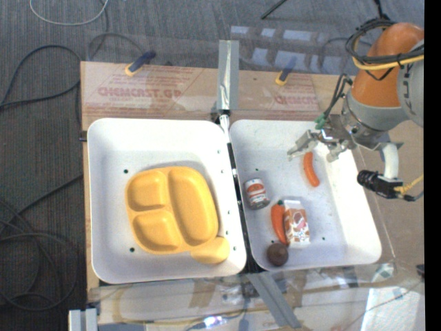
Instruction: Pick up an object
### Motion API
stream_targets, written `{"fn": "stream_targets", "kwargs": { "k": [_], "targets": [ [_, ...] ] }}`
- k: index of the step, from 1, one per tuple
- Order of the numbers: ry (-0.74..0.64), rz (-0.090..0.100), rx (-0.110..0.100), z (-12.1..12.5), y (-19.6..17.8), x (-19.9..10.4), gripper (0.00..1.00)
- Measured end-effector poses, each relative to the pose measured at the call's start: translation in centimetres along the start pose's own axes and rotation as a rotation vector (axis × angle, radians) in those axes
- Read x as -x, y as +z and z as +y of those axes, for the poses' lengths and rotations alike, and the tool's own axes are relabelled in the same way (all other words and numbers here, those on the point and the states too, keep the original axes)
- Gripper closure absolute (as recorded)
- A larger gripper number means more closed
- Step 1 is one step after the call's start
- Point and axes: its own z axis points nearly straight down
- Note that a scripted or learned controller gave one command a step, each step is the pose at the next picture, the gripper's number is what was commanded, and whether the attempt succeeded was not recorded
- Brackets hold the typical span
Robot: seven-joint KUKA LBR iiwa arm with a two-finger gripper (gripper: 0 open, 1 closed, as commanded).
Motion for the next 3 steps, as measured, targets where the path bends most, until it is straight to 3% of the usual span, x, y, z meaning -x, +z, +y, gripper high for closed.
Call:
{"fn": "stream_targets", "kwargs": {
  "k": [1, 2, 3],
  "targets": [
    [0.045, -0.005, 0.013, 1.7, 12.0, 2.5, 0.0],
    [0.046, -0.005, 0.015, 1.8, 11.0, 2.4, 1.0],
    [0.014, -0.002, 0.002, 5.7, 3.3, -1.5, 1.0]
  ]
}}
